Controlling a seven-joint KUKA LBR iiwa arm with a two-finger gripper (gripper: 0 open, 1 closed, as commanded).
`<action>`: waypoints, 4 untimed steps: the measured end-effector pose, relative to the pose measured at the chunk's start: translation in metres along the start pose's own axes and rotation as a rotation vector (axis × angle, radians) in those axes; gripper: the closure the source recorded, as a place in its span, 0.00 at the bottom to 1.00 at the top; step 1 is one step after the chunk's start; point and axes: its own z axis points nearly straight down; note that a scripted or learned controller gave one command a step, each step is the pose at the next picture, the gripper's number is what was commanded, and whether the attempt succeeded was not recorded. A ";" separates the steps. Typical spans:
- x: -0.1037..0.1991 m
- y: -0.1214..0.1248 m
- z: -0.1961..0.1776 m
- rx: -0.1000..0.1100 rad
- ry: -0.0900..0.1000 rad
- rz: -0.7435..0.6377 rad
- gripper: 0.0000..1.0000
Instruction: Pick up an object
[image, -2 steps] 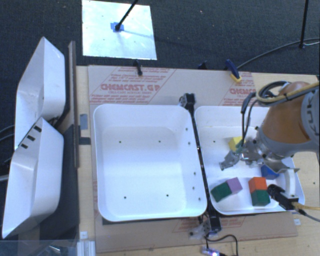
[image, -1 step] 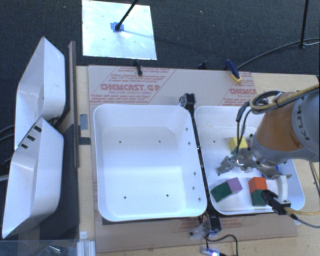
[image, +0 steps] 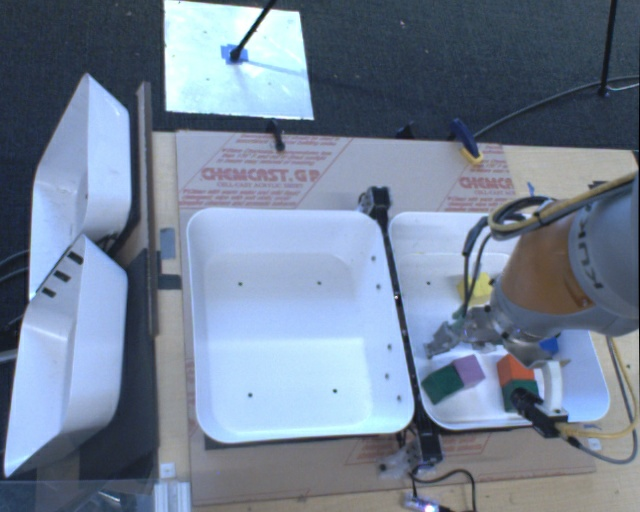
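In the right bin (image: 425, 240), my gripper (image: 447, 338) hangs low over the front part, reaching in from the right under the grey arm with its orange band (image: 540, 275). Just in front of it lie a green block (image: 439, 384) and a purple block (image: 467, 372), touching each other. An orange block (image: 515, 369) sits to their right, close under the wrist. Behind the gripper a yellow object (image: 481, 289) is partly hidden by the arm. A small blue piece (image: 548, 346) peeks out beside the wrist.
The left bin (image: 290, 320) adjoins the right one, with a black divider (image: 395, 300) between them. Two more white bins (image: 70, 280) stand stacked off the bench at far left. Cables run along the front right edge.
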 end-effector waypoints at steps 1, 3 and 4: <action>0.000 0.001 -0.012 -0.003 0.000 0.000 1.00; -0.004 0.004 -0.129 -0.007 -0.001 0.000 1.00; -0.012 0.005 -0.174 -0.007 -0.001 0.000 1.00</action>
